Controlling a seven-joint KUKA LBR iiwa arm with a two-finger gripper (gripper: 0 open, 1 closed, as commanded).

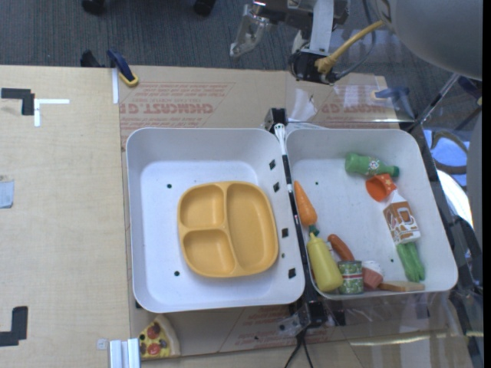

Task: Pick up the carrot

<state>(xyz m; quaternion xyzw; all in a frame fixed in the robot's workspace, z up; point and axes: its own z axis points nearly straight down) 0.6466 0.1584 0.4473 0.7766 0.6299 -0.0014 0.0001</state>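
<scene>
Lying by right bin's left wall: carrot (pixel 304 203) | pincer (pixel 278 38) state: cannot tell | cardboard print unreadable

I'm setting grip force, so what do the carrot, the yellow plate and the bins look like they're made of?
Carrot: likely molded toy plastic; smooth, uniform orange, faint sheen.
Plate: probably hard plastic; one-piece divided shape, even yellow, satin finish.
Bins: apparently thin rigid plastic; white, rounded corners, soft glare.
</scene>
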